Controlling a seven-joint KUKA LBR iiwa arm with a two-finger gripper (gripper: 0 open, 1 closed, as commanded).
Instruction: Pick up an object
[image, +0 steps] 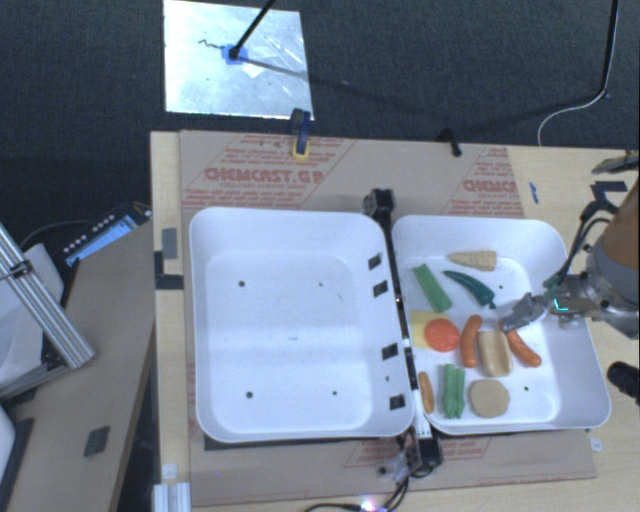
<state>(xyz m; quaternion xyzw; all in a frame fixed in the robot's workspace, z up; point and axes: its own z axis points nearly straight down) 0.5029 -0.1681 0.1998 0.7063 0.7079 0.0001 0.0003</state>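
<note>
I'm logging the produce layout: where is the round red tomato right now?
In the camera view the tomato lies in the right bin, near its left wall, on a yellow piece, with an orange carrot just to its right.

Even, cool overhead light, soft grainy focus, glare on the foil sheet (238, 58), faint shadows.

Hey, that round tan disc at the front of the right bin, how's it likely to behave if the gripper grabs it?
The round tan disc lies flat, so it probably won't roll. It looks like a toy food, likely light and stiff. Its low profile may give the fingers little edge, and the green piece close beside it could get bumped.
</note>
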